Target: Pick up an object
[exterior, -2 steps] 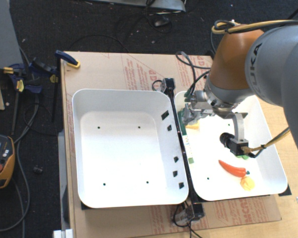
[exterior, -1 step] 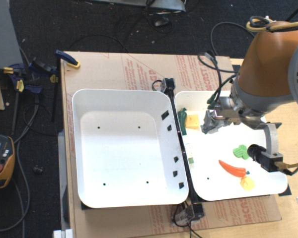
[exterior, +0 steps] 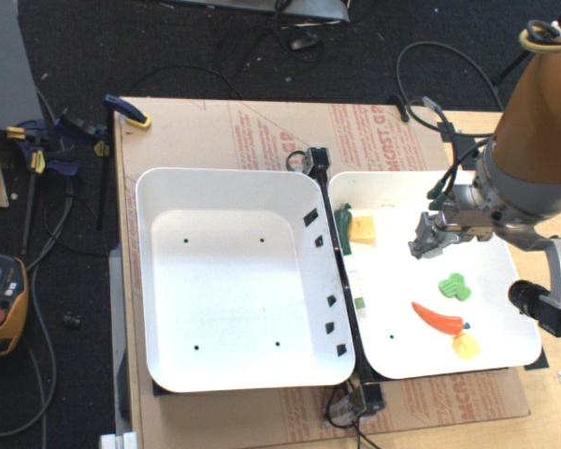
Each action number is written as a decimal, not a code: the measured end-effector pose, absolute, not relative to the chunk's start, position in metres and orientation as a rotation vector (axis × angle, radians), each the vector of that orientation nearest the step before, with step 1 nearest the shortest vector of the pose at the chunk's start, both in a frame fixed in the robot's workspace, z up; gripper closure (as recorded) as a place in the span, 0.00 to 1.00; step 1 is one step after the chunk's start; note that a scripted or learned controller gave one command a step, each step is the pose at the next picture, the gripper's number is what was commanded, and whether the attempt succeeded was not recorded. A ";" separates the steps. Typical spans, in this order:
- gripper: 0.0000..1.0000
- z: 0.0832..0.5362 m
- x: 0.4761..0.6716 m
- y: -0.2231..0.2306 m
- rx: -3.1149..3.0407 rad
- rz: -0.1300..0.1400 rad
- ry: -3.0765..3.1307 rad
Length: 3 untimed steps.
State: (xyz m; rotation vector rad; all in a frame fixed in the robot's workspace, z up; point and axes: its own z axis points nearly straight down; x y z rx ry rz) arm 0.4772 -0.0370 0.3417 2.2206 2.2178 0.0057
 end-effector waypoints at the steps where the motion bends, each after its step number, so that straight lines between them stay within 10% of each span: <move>1: 1.00 0.187 0.528 -0.008 2.226 -0.015 2.229; 3: 1.00 0.342 0.478 -0.043 2.218 0.010 2.217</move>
